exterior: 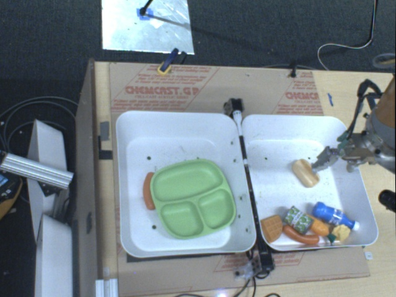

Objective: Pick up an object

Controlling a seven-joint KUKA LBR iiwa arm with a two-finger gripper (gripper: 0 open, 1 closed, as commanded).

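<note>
Although the task names no particular object, the bread roll (304, 172) is the likeliest target, since it lies alone in the middle of the right bin (291, 129) and closest to the gripper (324, 159). The roll is a tan, stubby loaf with its long axis running from upper left to lower right. It sits just below and to the left of the gripper's tip, so near that the two may be touching, though that cannot be settled from above. The gripper's dark tip points down and to the left toward the roll's upper end; whether its fingers are spread or closed cannot be told, and nothing is seen between them.

The arm (377, 135) comes in from the right of the roll, its grey wrist hanging over the bin's right rim, tilted leftward rather than straight down. By my judgement the coming move needs a short shift down and left to straddle the roll across its short axis.

Below and to the right of the roll, along the bin's near wall, lies a cluster: a cracker (271, 227), a sausage (301, 236), a green packet (297, 218) and a blue bottle (331, 215). Well to the left of the roll, in the left bin (133, 166), rests a green divided plate (192, 198) with a second sausage (148, 190) beside its left edge.
</note>
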